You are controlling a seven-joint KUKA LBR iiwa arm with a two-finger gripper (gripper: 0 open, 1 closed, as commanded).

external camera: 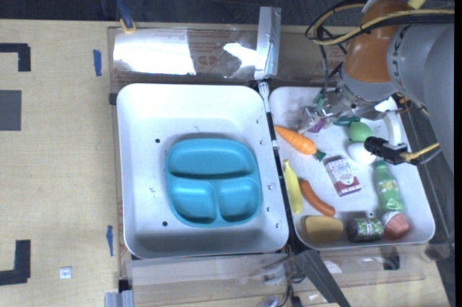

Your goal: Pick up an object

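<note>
Toys wait in the right bin [422, 208] while the gripper [323, 113] hangs low over its far corner.

Near the front edge lie a yellow block [322, 227], a dark can [366, 227] and a green bottle [388, 191]. Farther back come a small carrot [316, 198], a banana [291, 186], a red and white packet [342, 175], then a bigger carrot [296, 140]. At the far end, the gripper is down among the small things; I cannot tell how wide it is or if it has anything. I think it is reaching to grab. Next it must close on one toy and lift. The left bin [137, 154] has a blue tray [213, 180].
</note>
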